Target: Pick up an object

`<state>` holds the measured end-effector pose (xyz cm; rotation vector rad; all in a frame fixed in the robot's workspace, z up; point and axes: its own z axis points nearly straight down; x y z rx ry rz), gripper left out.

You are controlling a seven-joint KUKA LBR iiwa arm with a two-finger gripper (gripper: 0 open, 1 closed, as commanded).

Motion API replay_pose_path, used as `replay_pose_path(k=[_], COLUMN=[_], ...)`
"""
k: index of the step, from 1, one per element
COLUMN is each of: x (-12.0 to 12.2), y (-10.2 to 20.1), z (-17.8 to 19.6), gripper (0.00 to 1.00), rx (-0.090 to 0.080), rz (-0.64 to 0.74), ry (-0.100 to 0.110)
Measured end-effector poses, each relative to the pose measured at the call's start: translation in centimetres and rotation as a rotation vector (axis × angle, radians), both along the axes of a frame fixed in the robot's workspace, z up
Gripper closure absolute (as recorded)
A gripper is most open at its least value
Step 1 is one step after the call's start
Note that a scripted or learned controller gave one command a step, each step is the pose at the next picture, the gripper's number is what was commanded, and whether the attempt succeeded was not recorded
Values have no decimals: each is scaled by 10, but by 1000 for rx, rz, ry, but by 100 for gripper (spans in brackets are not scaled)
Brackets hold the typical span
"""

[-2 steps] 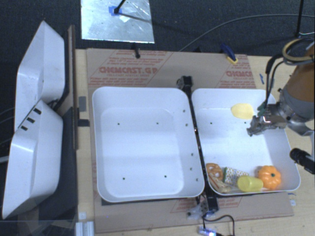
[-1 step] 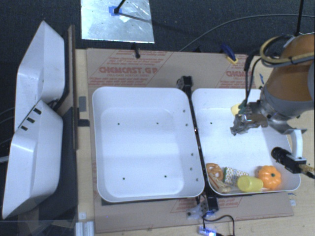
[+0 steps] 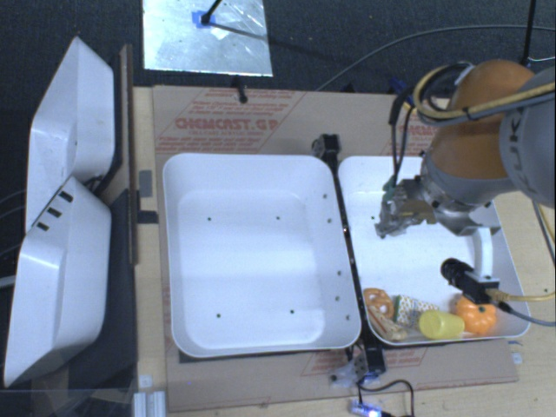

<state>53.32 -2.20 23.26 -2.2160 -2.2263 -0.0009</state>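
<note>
The arm came in from 3 o'clock, its orange band uppermost and its wrist bent down and toward 9 o'clock. The end effector hung over the right bin, at about 10 o'clock from that bin's middle, above bare white floor. It was too small and dark to tell whether it was spread or pressed together, and nothing showed in its grip.

The things to pick lay in a row along the right bin's 6 o'clock wall, well apart from the end effector and at about 5 o'clock from it. A pretzel lay nearest the divider, with a packet just beside it. Next came a yellow cylinder, then an orange ball at the 3 o'clock end.

The left bin sat just beside the right one at 9 o'clock, both on a surface printed in red. A silver sheet lay at 12 o'clock, and white housings stood at 9 o'clock.

The arm was cut off by the view's 3 o'clock edge. The cylinder overlapped the packet's end, and the packet's print was too fine to read.
</note>
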Motion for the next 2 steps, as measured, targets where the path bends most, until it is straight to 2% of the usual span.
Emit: replay_pose_path(k=[1,2], x=[10,15], y=[42,104], z=[-2,-7], gripper=[100,100], rx=[0,1], rz=[0,1], ry=[0,0])
